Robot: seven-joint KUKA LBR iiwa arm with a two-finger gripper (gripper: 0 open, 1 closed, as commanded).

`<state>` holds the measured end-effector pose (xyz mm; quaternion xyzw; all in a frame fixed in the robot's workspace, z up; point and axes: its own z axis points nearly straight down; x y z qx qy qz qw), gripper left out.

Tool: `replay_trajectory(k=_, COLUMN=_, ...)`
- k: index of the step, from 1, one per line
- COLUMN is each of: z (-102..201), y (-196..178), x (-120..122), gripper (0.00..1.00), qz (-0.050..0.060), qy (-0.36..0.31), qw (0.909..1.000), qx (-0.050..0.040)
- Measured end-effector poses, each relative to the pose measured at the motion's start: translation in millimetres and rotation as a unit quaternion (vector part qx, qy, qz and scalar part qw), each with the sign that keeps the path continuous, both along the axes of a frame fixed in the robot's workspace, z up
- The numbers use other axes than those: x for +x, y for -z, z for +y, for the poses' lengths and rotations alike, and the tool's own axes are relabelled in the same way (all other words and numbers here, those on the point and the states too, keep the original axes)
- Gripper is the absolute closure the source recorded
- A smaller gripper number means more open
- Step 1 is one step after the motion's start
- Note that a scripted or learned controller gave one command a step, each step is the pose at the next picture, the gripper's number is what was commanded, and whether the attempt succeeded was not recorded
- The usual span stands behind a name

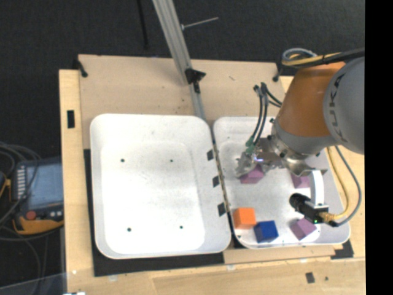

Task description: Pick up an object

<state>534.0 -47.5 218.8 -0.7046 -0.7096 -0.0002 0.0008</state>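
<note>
Blue cube [266, 231] lies nearest; tool [250, 163] over purple block [252, 176], grip unclear.

We see the candidate objects all lying in the right-hand bin [226, 134], a shallow white tray. A purple block [252, 176] sits near the bin's middle, toward its left wall, with its upper part partly covered from above. An orange cube [245, 217] rests near the bin's front-left corner, close to the left wall. Just beside it, toward the front edge, we find a blue cube [266, 231]. A second purple block [302, 228] lies near the front edge, farther right. A third purple piece [301, 180] shows partly toward the right wall; its shape we cannot tell.
</note>
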Motion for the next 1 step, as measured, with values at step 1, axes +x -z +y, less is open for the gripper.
replay_trajectory(k=1, z=51.8, y=4.2, x=-2.2, gripper=1.0, qz=0.0, qy=0.0, qw=1.0, qx=0.0003)
